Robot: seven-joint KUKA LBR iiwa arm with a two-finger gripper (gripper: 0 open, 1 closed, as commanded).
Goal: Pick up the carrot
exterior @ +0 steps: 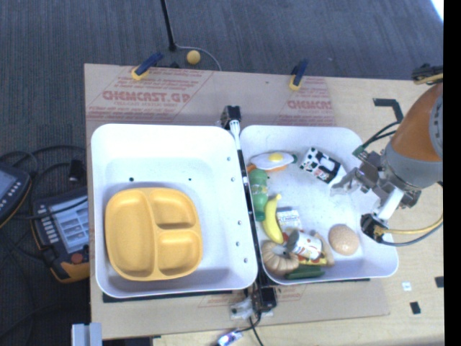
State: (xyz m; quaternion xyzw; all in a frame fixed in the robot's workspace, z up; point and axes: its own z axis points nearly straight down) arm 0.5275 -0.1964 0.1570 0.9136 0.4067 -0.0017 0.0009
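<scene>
**Carrot wedged at the divider, hand waiting across the bin**

At the near end of the right bin (374, 269), a bread piece (277, 258), a brown egg (344, 239) and other small toys lie in a heap. The banana (271, 220) runs back from that heap along the bin's left wall.

Just beyond the banana lies what I take to be the carrot (256, 182): an orange tip with a green length, tight against the divider. Its far end is close under the fried egg (272, 160). It is small in this view, so the reading is not certain.

It looks like a moulded toy, so probably light, stiff and rather smooth. It should not crush, but it could roll or squirt out of a loose pinch. The best hold is likely across its middle, with the grip set square to its length. The wall on one side and the banana close by leave little room, so a bump against either is the risk.

The hand (364, 193) hangs over the right side of the same bin, well apart from the carrot and beyond the brown egg. The arm (414, 157) comes in from the right, its wrist tilted down toward the bin floor. Whether the hand is apart or together I cannot tell, and nothing shows in it.

The left bin (158, 139) holds a yellow tray (153, 231).
</scene>
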